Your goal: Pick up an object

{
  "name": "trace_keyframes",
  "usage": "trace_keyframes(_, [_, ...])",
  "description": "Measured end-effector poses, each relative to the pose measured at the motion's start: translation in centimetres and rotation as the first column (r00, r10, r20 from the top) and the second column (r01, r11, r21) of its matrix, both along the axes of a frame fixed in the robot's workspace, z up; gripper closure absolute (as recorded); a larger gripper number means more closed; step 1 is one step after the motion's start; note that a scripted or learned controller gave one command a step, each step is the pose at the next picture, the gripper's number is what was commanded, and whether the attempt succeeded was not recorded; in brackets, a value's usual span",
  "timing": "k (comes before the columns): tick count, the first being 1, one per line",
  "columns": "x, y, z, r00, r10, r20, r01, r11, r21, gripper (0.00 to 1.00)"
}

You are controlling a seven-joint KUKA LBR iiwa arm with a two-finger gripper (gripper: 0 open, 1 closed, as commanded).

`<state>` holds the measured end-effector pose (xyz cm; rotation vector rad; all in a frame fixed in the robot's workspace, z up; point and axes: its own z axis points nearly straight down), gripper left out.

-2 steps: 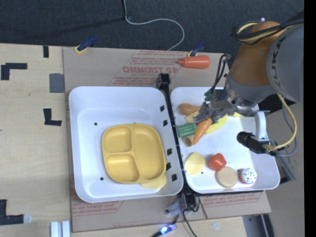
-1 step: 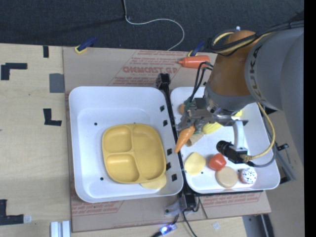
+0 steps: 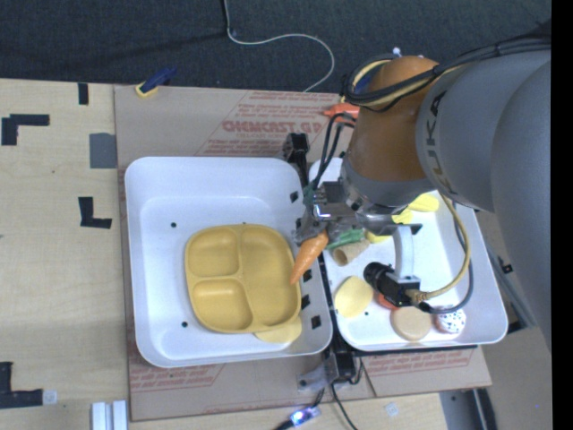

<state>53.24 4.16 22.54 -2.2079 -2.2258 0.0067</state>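
On the cardboard-covered bench, two white bins sit side by side.

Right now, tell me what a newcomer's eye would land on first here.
The big grey arm with its orange band reaches in from the right over the right bin. A yellow divided tray lies in the left bin. An orange carrot lies tilted over the divide between the bins.
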Motion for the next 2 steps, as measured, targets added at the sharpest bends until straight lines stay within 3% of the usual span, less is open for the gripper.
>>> trace_keyframes(1, [-1.51, 3.06, 0.29, 1.0, -0.002, -0.002, 0.002, 1.0, -0.002, 1.0])
trace_keyframes(2, [-1.76, 3.93, 0.35, 1.0, -0.004, -0.001, 0.004, 1.0, -0.003, 1.0])
